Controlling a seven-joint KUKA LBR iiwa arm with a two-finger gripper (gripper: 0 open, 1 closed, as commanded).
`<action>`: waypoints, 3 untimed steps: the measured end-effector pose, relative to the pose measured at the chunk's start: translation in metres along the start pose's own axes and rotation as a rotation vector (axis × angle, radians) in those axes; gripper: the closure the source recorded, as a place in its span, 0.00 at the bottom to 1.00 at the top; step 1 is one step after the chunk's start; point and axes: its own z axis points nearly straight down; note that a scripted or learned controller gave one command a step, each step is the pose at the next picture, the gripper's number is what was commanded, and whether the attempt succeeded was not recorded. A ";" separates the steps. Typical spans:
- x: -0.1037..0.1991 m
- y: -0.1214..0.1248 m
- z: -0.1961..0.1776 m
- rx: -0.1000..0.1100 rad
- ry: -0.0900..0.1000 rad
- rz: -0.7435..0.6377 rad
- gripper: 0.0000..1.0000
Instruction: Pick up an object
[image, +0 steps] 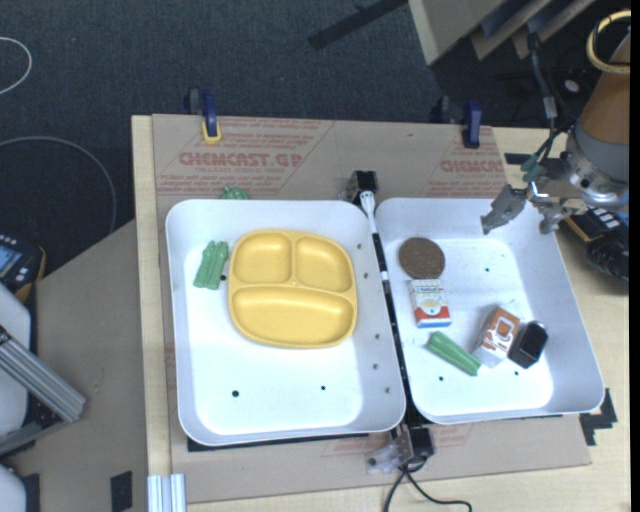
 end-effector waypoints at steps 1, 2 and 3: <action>0.000 0.001 -0.011 -0.003 -0.001 -0.001 1.00; 0.090 -0.013 0.024 0.006 0.004 -0.008 1.00; 0.180 -0.048 0.058 0.008 0.005 -0.009 1.00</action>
